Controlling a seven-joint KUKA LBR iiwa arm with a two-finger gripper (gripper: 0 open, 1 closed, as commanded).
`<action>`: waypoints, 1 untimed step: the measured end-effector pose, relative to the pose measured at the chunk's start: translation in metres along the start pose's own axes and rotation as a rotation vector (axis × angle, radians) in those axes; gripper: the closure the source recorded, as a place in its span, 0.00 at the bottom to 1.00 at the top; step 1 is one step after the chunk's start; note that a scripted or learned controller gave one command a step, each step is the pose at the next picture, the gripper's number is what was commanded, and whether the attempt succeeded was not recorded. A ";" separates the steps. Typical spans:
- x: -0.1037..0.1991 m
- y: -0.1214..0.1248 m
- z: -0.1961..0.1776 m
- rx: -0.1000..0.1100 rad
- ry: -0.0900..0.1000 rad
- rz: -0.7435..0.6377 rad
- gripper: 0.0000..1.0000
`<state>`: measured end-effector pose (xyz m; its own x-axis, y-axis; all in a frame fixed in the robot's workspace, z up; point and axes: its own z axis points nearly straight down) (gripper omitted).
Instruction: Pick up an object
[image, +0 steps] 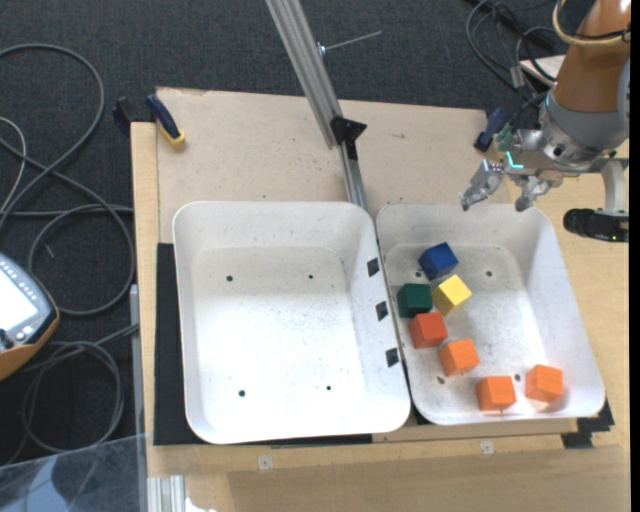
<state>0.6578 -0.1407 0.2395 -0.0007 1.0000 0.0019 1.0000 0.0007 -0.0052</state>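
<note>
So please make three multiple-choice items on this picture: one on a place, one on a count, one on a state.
1. Where do the blocks lie?
A. in the left bin
B. in the right bin
C. on the bench

2. How many orange blocks are there?
A. two
B. six
C. four

3. How is the gripper?
A. open, holding nothing
B. shut on a blue block
C. shut on a green block

Answers: 1 B, all blocks lie in the right bin. 2 C, four orange blocks show there. 3 A, the gripper hangs over the bin's far rim with fingers apart, away from the blue block.
</note>
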 end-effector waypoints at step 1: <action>0.000 0.001 -0.003 -0.004 -0.002 -0.001 0.00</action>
<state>0.6585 -0.1409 0.2422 -0.0017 1.0000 0.0000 1.0000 0.0017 -0.0015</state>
